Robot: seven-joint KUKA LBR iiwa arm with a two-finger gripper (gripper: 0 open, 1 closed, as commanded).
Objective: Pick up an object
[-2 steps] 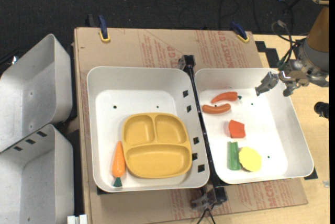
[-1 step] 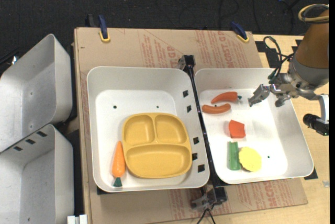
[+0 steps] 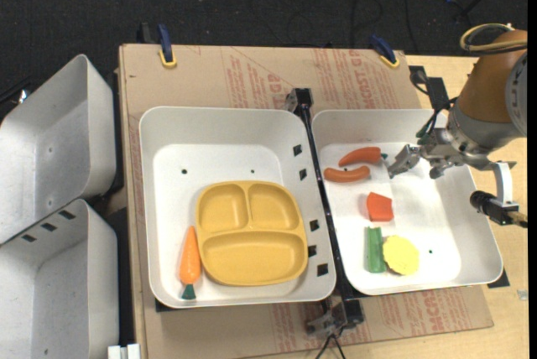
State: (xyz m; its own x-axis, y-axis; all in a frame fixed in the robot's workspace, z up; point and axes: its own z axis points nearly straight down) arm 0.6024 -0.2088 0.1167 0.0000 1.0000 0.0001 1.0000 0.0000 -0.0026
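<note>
The right bin point(image 3: 470, 265) holds two red sausages point(image 3: 359, 156) point(image 3: 346, 174), a red-orange block point(image 3: 379, 206), a green stick point(image 3: 372, 249) and a yellow round piece point(image 3: 401, 255). My gripper point(image 3: 418, 162) hangs over the bin's upper right part, just right of the upper sausage, with its fingers spread and nothing between them. The grey arm with its orange band point(image 3: 495, 89) comes in from the right. In the left bin lie a yellow divided plate point(image 3: 252, 233) and an orange carrot point(image 3: 190, 258).
Both bins sit on a cardboard sheet point(image 3: 252, 72) held by blue-yellow clamps point(image 3: 166, 47). A black divider point(image 3: 317, 189) runs between the bins. Two white containers point(image 3: 50, 206) stand off the bench at the left. Cables lie on the dark floor behind.
</note>
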